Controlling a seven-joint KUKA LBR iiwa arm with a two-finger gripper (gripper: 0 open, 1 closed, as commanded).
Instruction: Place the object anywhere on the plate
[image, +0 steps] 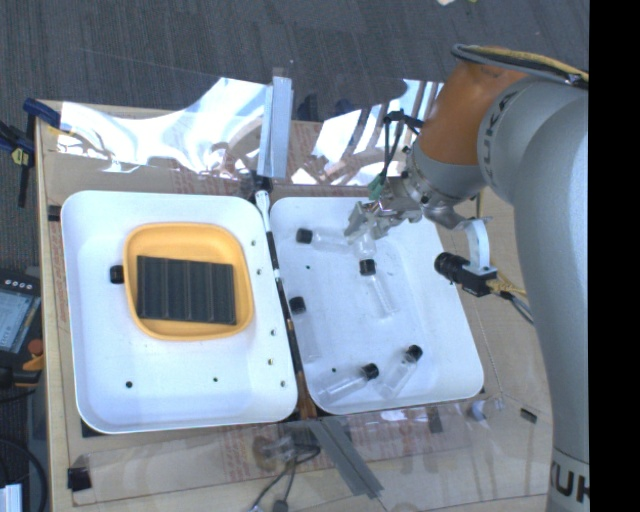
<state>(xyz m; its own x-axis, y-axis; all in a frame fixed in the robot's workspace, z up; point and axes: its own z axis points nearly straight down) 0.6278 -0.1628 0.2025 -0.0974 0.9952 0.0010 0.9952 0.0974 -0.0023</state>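
The yellow plate (180, 240) lies in the left white bin (100, 380), and a dark ridged block (190, 290) rests on it. Several clear vials with black caps lie in the right bin (450, 340): one (376, 288) in the middle, one (312, 238) at the upper left, and two (352, 381) (402, 368) near the front edge. My gripper (363, 222) hangs over the upper middle of the right bin, just above the middle vial's cap. I see nothing between its tips.
A small black piece (117, 274) sits left of the plate in the left bin. Another black cap (296, 305) lies at the right bin's left wall. Crumpled foil (200, 140) lines the back of the bench. A black fitting (462, 270) juts from the arm.
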